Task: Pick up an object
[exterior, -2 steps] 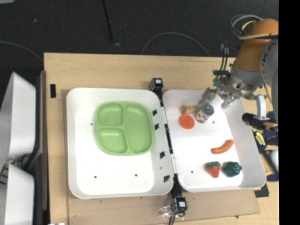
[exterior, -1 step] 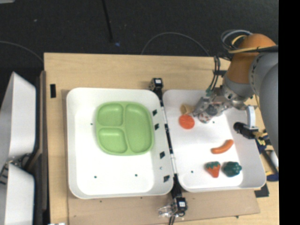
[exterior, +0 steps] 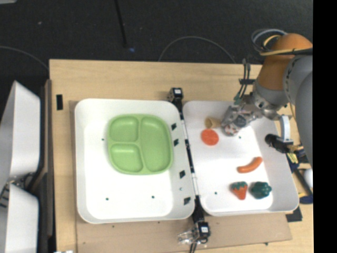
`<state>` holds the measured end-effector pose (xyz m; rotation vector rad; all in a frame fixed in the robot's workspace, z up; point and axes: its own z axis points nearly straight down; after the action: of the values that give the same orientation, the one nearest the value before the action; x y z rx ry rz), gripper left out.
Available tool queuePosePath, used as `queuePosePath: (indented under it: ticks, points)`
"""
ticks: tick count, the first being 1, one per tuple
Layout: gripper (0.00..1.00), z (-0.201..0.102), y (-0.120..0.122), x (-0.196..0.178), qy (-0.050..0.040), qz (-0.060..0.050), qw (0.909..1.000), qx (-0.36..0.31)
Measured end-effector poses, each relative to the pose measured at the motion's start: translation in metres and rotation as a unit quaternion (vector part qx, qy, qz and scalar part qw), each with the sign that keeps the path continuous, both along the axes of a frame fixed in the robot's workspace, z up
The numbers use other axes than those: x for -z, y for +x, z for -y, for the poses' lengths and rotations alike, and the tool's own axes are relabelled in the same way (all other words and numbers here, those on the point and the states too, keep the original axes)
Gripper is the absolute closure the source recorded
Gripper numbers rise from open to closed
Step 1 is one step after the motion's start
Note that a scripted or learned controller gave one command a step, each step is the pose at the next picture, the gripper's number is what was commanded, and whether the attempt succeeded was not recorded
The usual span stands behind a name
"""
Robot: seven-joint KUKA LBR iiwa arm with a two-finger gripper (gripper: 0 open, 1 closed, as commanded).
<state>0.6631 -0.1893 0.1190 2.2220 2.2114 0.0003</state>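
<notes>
Over the right white plastic bin (exterior: pixel 274 194) hangs the gripper (exterior: pixel 231 124); whether it is released or clenched cannot be told. Just left of it lies a small tan piece (exterior: pixel 210 122), below-left a round orange-red piece (exterior: pixel 210 137). Farther below lie an orange sausage shape (exterior: pixel 249 165), a red strawberry toy (exterior: pixel 239 189) and a dark green lump (exterior: pixel 260 190). Well left, a green 3-compartment plate (exterior: pixel 140 144) sits in the other bin (exterior: pixel 89 194).

- Round orange-red piece (exterior: pixel 210 137) lies flat in the right bin, upper left part.
- Small tan bit (exterior: pixel 211 123) sits just above it (too small to identify).
- Orange sausage-shaped thing (exterior: pixel 249 165) lies tilted, mid-right.
- Strawberry (exterior: pixel 239 189) and dark green lump (exterior: pixel 260 190) lie side by side near my bin's front edge.
</notes>
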Motion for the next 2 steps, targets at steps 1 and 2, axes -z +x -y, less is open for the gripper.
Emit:
queuePosePath:
  ticks: [1, 2]
  points:
    - [1.00, 0.005, 0.007, -0.064, 0.0009, 0.002, 1.0000, -0.001]
    - [1.00, 0.006, 0.008, -0.085, 0.0017, 0.000, 1.0000, -0.003]
